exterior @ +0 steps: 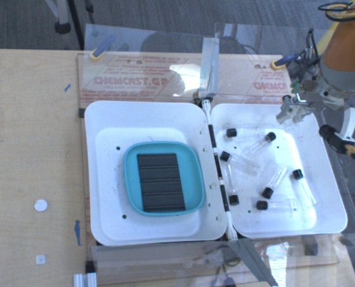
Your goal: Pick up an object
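Holding a teal tray [164,178], the left bin [105,124] neighbours the right bin [327,202] of clear vials [260,142]; pincer [292,109] state unclear.

An orange band [346,45] is wrapping the grey arm [345,79] above its wrist, black cables [339,8] are looping beside it, and the metallic gripper [288,113] is showing pale silver parts.

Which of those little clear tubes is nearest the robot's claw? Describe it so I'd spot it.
Look in the right bin, toward its far edge near the gripper. A clear tube lies there at a slant, its black cap pointing up-right. The other tubes lie lower in the bin.
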`<state>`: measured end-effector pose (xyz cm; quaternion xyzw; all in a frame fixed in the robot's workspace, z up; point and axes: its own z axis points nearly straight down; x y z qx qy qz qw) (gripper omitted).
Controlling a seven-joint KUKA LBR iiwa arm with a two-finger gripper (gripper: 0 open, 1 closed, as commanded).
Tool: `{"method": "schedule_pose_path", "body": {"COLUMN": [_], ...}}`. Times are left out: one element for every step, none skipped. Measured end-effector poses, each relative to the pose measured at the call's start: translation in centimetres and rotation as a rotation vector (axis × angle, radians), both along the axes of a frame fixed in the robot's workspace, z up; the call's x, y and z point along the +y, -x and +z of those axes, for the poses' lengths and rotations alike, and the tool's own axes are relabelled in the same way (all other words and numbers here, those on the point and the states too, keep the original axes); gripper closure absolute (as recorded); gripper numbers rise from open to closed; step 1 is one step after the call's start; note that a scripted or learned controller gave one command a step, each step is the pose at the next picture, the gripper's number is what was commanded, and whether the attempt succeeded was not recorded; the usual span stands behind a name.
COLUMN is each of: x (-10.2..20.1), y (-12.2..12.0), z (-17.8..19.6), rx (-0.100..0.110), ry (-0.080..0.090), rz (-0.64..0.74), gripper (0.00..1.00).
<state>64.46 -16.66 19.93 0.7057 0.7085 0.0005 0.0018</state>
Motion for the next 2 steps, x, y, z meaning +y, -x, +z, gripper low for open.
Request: {"method": "schedule_pose_path", "body": {"x": [8.3, 12.3], "y": [-2.3, -2.2], "z": [3.1, 3.3], "rx": [0.0, 0.001], "ry": [-0.001, -0.001], "rz": [-0.132, -0.371], "gripper": [1.0, 1.0]}}
